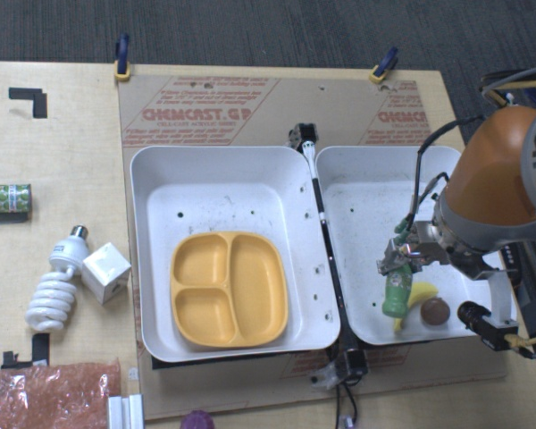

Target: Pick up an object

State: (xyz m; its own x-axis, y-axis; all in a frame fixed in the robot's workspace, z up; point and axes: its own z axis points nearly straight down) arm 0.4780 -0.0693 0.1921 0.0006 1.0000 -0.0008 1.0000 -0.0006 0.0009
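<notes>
Hand (400, 259) sat over green bottle (396, 293) in right bin (357, 186), beside banana (417, 298); couldn't tell its grip state; bottle looked light, rigid, slick, so best taken across its mid-body.
</notes>
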